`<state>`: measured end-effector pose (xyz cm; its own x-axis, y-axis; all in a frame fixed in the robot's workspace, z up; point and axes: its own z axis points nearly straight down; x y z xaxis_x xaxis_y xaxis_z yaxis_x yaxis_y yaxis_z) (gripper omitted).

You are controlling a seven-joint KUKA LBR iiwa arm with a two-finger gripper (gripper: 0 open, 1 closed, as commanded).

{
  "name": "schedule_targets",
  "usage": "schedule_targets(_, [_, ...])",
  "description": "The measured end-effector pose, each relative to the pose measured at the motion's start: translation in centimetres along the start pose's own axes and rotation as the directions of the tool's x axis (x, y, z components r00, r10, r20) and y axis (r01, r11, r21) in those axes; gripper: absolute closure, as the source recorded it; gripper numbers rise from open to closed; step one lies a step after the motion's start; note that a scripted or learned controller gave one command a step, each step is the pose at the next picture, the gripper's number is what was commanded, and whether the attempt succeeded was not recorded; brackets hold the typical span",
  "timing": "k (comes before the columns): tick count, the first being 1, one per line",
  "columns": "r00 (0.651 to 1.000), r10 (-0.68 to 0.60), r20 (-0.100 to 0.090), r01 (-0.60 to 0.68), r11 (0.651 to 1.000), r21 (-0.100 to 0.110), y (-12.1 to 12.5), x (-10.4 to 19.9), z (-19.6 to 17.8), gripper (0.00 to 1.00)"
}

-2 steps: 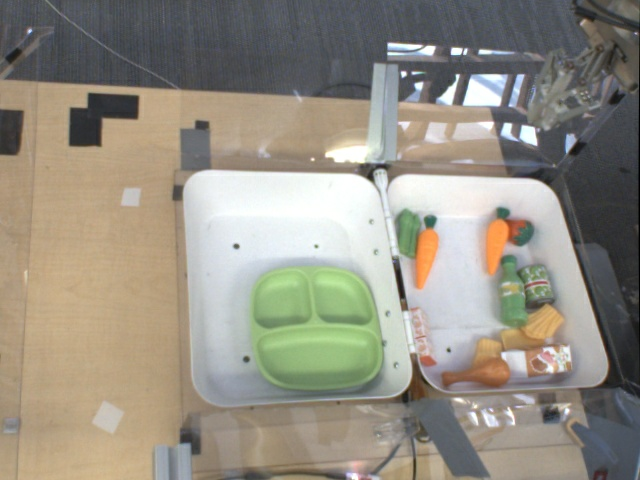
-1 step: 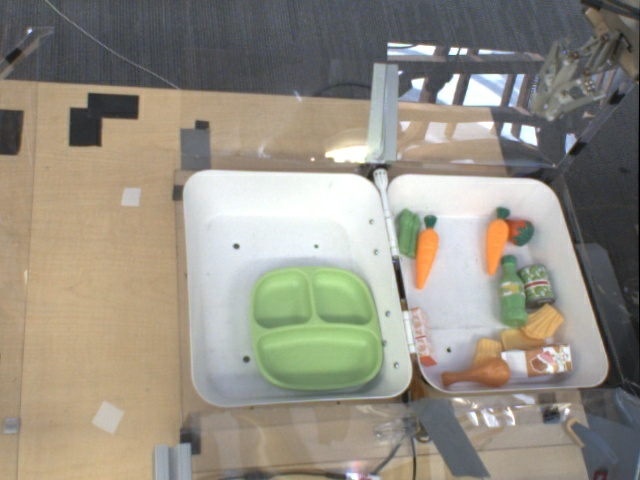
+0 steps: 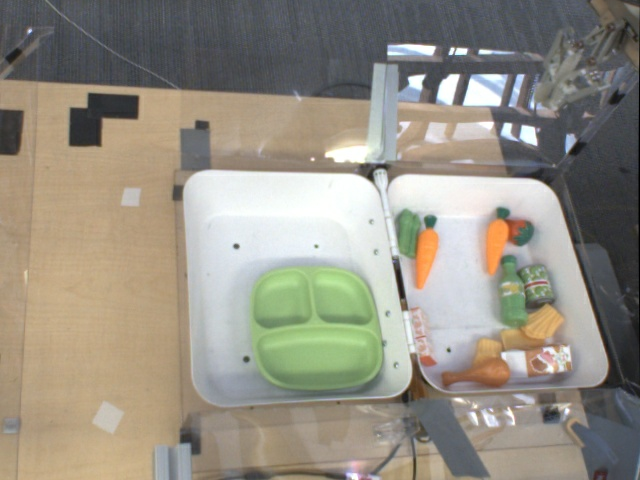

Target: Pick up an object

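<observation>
Two bins on tabletop: left bin has green divided plate, right bin toy food. Gripper above far right corner; can't tell fingers' state.

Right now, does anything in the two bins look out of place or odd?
One thing: a small red-and-white packet lies up against the divider wall of the right bin, apart from the toy food. The green plate sits flat.

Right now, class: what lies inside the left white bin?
Inside the left bin lies one green divided plate, toward the near side, its three compartments bare. A few dark dots mark the bin floor. Whatever is under the plate is covered.
</observation>
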<state>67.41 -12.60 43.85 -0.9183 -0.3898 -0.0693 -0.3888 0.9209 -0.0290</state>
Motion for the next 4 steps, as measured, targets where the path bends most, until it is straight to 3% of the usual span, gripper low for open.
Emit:
schedule_targets(1, [0.995, -0.089, -0.055, 0.087, 0.996, -0.027, -2.9, 1.6, -1.4, 1.00])
schedule_targets(2, [0.995, -0.090, -0.042, 0.089, 0.996, -0.020, -2.8, 1.3, -2.9, 1.00])
schedule_targets(3, [0.987, -0.154, -0.054, 0.152, 0.988, -0.031, -7.3, 3.4, -3.0, 1.00])
schedule_targets(4, [0.987, -0.155, -0.042, 0.154, 0.988, -0.023, -7.2, 3.0, -4.5, 1.00])
